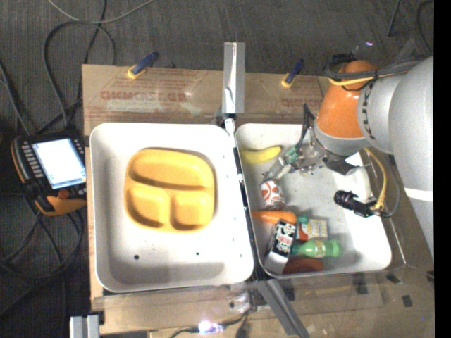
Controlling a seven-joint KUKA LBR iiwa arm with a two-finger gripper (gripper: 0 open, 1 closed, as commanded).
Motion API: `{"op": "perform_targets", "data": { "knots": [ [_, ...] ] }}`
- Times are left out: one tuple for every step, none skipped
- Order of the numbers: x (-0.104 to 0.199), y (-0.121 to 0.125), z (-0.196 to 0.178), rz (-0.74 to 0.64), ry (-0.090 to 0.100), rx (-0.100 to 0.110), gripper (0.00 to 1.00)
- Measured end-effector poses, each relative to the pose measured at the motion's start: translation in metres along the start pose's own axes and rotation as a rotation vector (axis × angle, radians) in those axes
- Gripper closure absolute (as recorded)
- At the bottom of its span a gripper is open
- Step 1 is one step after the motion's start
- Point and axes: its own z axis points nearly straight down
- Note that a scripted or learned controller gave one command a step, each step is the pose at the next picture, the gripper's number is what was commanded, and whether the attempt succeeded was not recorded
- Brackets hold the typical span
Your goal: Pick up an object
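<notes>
The banana [261,154] is seen in the right bin [377,259], at the far-left corner, long axis approx. left-right. It lies just left of the gripper [294,160], which is lowered beside it; nothing is seen held, and finger state can't be told. A red-white can [272,192] sits nearer; yellow tray [171,189] fills the left bin [106,259].

Bench [162,94] (apparently cardboard-topped) bears bins [102,189].
</notes>
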Motion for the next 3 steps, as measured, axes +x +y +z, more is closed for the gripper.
{"op": "perform_targets", "data": {
  "knots": [
    [0.014,0.006,0.000,-0.093,-0.002,0.001,0.00],
    [0.009,-0.095,-0.001,0.047,0.003,-0.001,0.00],
    [-0.008,-0.031,0.000,-0.181,0.001,-0.001,0.00]
  ]
}}
